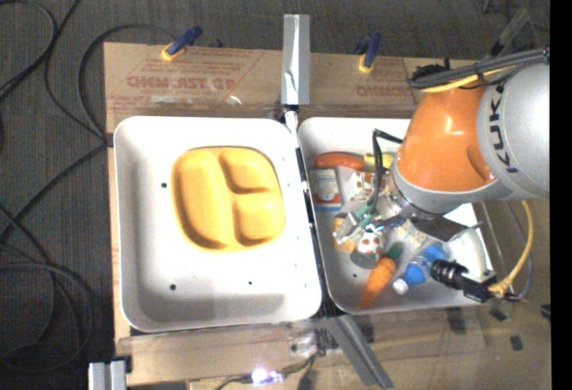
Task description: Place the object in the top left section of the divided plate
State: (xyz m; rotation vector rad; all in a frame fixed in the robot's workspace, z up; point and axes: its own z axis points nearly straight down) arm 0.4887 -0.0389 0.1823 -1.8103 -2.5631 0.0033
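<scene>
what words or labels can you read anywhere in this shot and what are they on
"KUK", cut off by the frame edge: on the grey arm.
Red printed line on the left of the cardboard sheet: too blurred to read.
Red printed line on the right of the cardboard, near the yellow clamp: too blurred to read.
Print on the packets in the right bin: too small to read.
Yellow divided plate: no text.

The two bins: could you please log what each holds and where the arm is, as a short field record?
left bin: yellow divided plate, sections bare
right bin: jumble of small items, among them a carrot and a blue-capped bottle
arm: over the right bin, covering part of the pile
task status: nothing placed on the plate yet
</scene>
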